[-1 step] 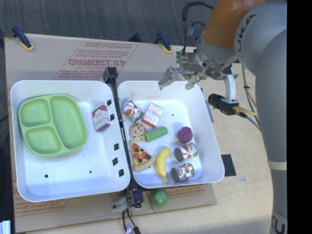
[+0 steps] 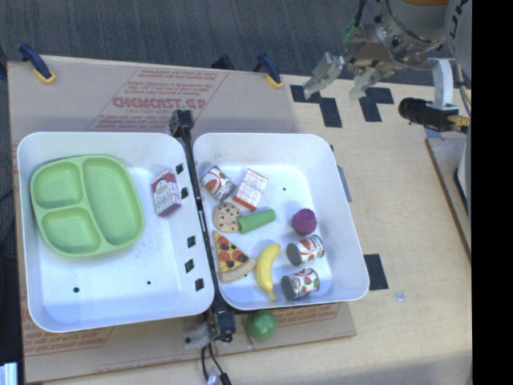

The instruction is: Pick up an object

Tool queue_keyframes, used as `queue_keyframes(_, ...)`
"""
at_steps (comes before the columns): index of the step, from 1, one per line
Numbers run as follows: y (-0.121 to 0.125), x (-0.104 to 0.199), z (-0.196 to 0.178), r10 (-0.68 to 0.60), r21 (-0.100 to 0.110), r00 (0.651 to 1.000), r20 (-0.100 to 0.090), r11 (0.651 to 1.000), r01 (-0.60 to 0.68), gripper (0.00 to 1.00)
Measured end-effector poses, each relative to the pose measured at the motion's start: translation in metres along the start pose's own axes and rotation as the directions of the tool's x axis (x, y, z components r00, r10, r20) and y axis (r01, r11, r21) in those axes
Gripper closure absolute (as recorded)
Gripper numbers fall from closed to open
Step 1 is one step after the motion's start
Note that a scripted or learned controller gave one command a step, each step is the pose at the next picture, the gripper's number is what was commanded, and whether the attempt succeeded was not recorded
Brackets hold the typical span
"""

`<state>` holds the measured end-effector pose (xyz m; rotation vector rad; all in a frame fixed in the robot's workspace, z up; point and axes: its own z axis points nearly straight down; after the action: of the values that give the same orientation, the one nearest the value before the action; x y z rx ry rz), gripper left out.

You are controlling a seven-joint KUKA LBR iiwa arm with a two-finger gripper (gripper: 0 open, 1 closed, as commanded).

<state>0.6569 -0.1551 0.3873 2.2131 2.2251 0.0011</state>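
The objects to pick from lie in the right bin (image 2: pixel 341 215). Around its middle sits a green cylinder (image 2: pixel 256 220), with a cookie (image 2: pixel 226 216) touching it at nine o'clock and a small red-and-white carton (image 2: pixel 251 188) just beside it at twelve. A red can (image 2: pixel 216 182) lies at ten o'clock, near the divider. A pizza slice (image 2: pixel 231 257) rests at seven o'clock, a banana (image 2: pixel 267 269) at six, just beside the slice. A purple ball (image 2: pixel 304 220) sits at three o'clock, with one tin (image 2: pixel 306 249) just below it and a second tin (image 2: pixel 300 283) lower still, near the bin's bottom edge.

The left bin (image 2: pixel 48 311) holds a green divided tray (image 2: pixel 86 205) and a red packet (image 2: pixel 165 192) at the tray's three o'clock. A green ball (image 2: pixel 261 325) lies on the bench outside the bins, at six o'clock from the right bin.

The gripper (image 2: pixel 343 77) hangs over the bench well apart from the bins, at one o'clock from the right bin; its fingers are spread and grasp nothing.
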Motion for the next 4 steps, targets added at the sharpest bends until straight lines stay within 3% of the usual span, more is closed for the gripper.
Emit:
queue_keyframes(1,-0.002,-0.056,0.101,0.001,0.008,1.000,-0.001,1.000,-0.001,0.00)
queue_keyframes(3,-0.001,-0.056,0.099,0.000,0.006,1.000,-0.001,1.000,0.000,0.00)
queue_keyframes(4,0.000,-0.055,0.294,0.000,0.002,1.000,-0.001,1.000,0.000,0.00)
